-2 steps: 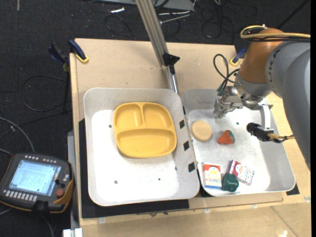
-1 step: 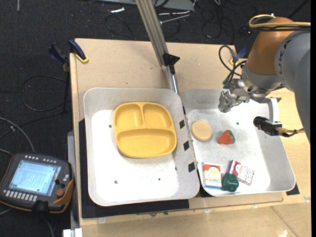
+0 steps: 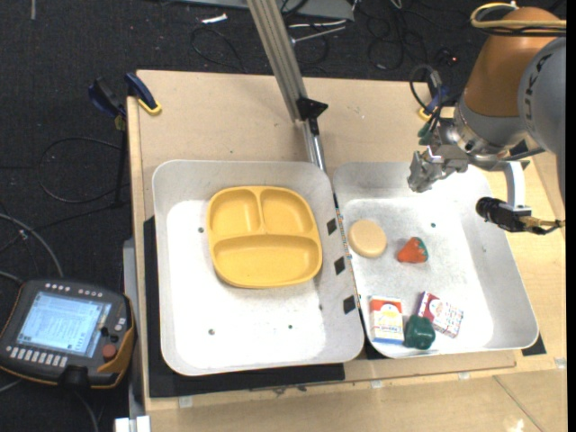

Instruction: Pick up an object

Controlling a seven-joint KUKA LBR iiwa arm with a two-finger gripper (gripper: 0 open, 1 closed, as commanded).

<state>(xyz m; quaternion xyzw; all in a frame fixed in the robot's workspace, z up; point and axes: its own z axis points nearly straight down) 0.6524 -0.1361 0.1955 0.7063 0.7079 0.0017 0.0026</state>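
The right bin [image 3: 486, 268] holds a round tan cookie-like disc [image 3: 367, 238], a red strawberry-shaped toy [image 3: 413, 250], a small white and red box [image 3: 387, 319], a dark green object [image 3: 418, 333] and another red and white packet [image 3: 443, 315]. My gripper [image 3: 421, 176] hangs above the bin's far edge, up and to the right of the disc and apart from every object. Nothing shows between its fingers, and their spread is not clear from this angle.
The left bin [image 3: 180, 331] carries a yellow divided plate [image 3: 265, 236]. A slanted metal pole [image 3: 281, 43] rises between the bins at the back. A teach pendant [image 3: 65, 329] lies on the floor at the left. A blue and yellow clamp [image 3: 135, 93] sits at the bench's back left corner.
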